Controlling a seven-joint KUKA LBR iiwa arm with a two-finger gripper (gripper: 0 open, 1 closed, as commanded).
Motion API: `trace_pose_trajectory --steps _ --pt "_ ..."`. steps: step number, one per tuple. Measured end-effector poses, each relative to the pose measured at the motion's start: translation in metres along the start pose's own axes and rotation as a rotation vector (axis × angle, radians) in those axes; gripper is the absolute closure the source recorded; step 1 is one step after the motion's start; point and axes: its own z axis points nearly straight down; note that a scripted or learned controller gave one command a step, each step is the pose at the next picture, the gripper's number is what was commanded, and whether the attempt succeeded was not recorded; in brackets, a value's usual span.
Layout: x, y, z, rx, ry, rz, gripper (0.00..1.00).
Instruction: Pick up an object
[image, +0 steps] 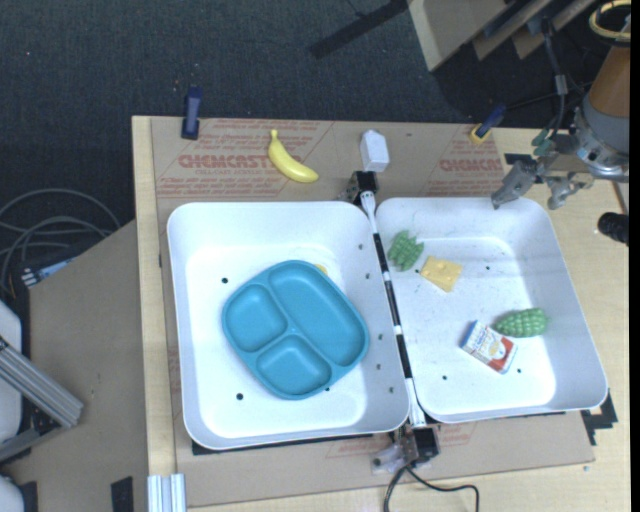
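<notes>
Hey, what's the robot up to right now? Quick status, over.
Gripper open, holding nothing, above right bin's far rim. Yellow wedge, green pieces, small carton untouched. Nothing in the way.

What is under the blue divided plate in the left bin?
A yellow sliver peeks from beneath the blue divided plate at its far edge in the left bin; the rest is covered.

The gripper (532, 188) hangs over the right bin's (570, 290) far rim, fingers spread — nothing between them. Inside lie a cheese wedge (441, 272), two green pieces and a small carton (489, 347); a blue divided tray (292, 327) sits in the left bin (195, 260).
</notes>
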Motion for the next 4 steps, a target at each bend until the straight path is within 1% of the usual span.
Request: trace_pose_trajectory --steps 1,2,3,4 --pt "0.077 -0.100 0.091 0.003 0.001 0.000 0.00" --pt "0.039 -0.145 0.110 0.003 0.001 0.001 0.00" --pt "0.026 -0.178 0.128 0.003 0.001 0.001 0.00" --pt "0.026 -0.177 0.118 0.000 0.000 0.002 1.00"
